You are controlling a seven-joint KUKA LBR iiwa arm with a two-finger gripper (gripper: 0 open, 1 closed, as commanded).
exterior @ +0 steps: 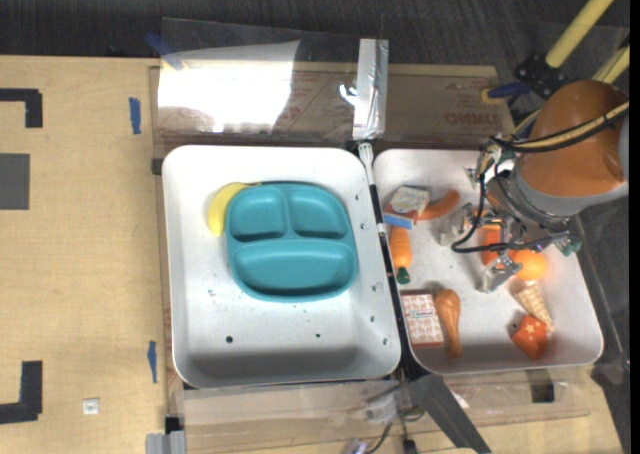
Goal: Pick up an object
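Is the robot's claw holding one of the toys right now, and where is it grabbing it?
It cannot be told. The gripper is down among the toys in the right bin, right at an orange toy, but no clear hold shows.

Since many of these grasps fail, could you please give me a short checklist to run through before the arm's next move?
1. Tool is low inside the right bin: ok.
2. A candidate lies at the tool, the orange round toy: ok.
3. Toy seen between the fingers: cannot tell, the wrist and cables hide them.
4. Neighbours crowd the grasp: not ok, the cone and the grey piece lie close by.
5. Other items lie apart from the tool, such as the carrot and the small box: ok.
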